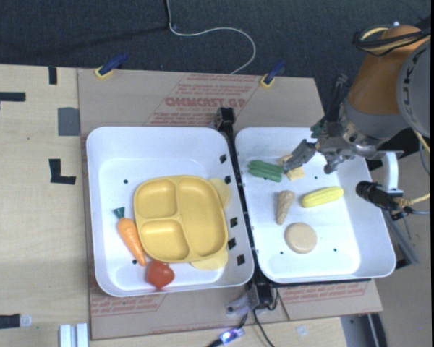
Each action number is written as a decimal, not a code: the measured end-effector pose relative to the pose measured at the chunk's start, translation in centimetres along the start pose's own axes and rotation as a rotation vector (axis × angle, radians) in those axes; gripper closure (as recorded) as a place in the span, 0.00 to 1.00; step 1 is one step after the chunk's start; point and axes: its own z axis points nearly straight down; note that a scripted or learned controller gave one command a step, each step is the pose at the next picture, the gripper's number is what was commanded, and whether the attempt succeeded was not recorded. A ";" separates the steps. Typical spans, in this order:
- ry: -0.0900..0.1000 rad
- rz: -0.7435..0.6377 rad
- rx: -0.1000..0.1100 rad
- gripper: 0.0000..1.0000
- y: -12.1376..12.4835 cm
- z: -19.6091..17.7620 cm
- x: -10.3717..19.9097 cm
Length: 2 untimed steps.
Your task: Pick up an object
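Gripper (315, 152) spread open above the right bin's (372, 262) far edge, gripping nothing.

Its two dark fingers (301, 152) splay apart over the bin, one tip just beside a small pale yellow piece (295, 172) and the green toy vegetable (265, 169). Nearer the camera lie a yellow corn cob (322, 196), a tan cone-shaped piece (284, 206) and a round beige disc (301, 238). The left bin (105, 150) holds a yellow divided plate (181, 217), an orange carrot (131, 239) and a red tomato (159, 274). Both bins rest on cardboard on the surface (29, 215).

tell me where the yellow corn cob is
In the camera view the yellow corn cob lies in the right bin, above the round cookie.
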 end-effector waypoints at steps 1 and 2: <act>-0.002 -0.003 -0.013 0.00 0.3 -0.7 0.0; -0.002 -0.002 -0.008 0.00 0.0 4.1 -0.7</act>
